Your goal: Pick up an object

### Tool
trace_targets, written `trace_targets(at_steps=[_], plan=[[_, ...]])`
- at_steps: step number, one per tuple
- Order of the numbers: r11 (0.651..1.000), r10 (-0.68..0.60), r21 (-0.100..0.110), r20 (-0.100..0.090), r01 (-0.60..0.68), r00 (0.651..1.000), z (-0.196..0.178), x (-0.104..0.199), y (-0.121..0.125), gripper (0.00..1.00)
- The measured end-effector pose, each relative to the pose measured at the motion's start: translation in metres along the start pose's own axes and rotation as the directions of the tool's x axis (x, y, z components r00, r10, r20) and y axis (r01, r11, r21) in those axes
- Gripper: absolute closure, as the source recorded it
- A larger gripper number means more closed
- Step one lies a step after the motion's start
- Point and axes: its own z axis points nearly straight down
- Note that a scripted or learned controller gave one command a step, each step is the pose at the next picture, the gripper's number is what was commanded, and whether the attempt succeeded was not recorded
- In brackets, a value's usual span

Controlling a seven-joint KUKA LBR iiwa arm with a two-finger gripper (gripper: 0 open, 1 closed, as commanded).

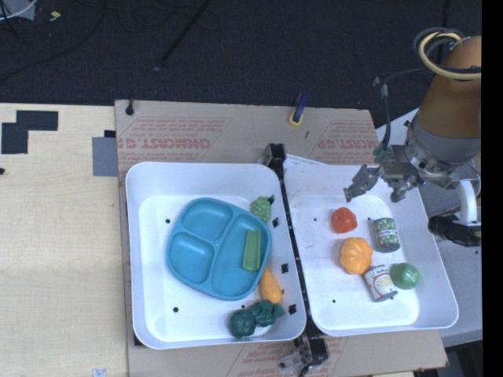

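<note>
Red and roundish, the tomato-like toy (343, 220) is sitting in the right bin (440, 309), upper-middle area, w/ no clear long axis and no readable pointing direction. The gripper (379, 182) is hanging just up-right of it, above the bin's back part, fingers looking spread apart, nothing between them; not touching the toy.

Just below the red toy an orange pepper-like toy (355, 255) is lying, near but apart. To the right, a small can w/ green label (386, 234) is standing roughly upright; lower down a second can w/ red-white label (381, 282) is lying tilted, long axis running approx. up-left to down-right, touching or nearly touching a green ball (405, 275) on its right.

The left bin (137, 289) is holding a blue divided tray (206, 250), w/ a light green strip (251, 250) in its right compartment, long axis running near vertical in view. A green bumpy piece (262, 207) is sitting at the tray's upper right, an orange piece (270, 287) at its lower right, a dark green broccoli-like clump (253, 318) near the front wall.

Both bins are resting on brown cardboard (196, 136) over a pale wood surface (55, 250). Dark floor w/ cables (189, 22) is lying behind.
</note>
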Motion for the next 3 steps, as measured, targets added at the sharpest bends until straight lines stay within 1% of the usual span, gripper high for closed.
trace_targets(at_steps=[1, 2, 3], plan=[[1.000, 0.000, 0.006, -0.001, 0.000, 1.000, 0.061, 0.008, 0.003, 0.00], [1.000, 0.000, 0.004, -0.001, 0.000, 1.000, 0.113, 0.018, 0.004, 0.00], [1.000, 0.000, 0.005, 0.000, 0.000, 1.000, 0.167, 0.019, 0.003, 0.00]])
